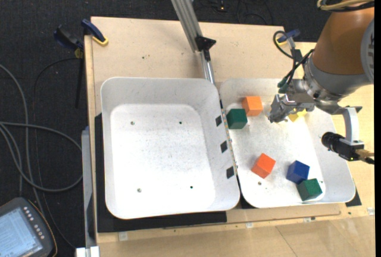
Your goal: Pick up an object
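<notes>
A small yellow block [296, 114] — bright, partly hidden — lies in the right bin [333, 157] just beside the gripper [280, 112].

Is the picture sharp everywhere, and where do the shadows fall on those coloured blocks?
In the camera view, the lighting is even and soft; the orange block and blue block cast only faint shadows on the right bin; the blocks look crisp, while the claw is dark and slightly smeared, hard to make out; no strong glare on the white bins.
</notes>
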Motion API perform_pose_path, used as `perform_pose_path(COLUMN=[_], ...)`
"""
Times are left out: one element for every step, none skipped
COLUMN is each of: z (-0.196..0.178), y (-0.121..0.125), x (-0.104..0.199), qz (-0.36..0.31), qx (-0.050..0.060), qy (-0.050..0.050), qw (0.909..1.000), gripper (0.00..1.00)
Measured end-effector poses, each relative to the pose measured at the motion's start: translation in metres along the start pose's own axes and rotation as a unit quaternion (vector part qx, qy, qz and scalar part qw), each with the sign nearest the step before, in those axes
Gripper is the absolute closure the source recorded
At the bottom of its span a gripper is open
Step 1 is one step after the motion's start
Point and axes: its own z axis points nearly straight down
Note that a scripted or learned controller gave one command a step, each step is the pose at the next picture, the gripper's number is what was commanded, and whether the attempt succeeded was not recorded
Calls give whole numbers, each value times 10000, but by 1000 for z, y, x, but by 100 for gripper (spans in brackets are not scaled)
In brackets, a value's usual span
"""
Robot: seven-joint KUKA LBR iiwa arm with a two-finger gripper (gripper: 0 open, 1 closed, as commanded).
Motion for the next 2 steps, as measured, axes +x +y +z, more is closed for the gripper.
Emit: perform_pose_path(z=[8, 22], y=[2, 16], x=[62, 113], qz=[3, 8], qx=[12, 15], qy=[5, -1], qw=[10000, 10000], gripper=[100, 100])
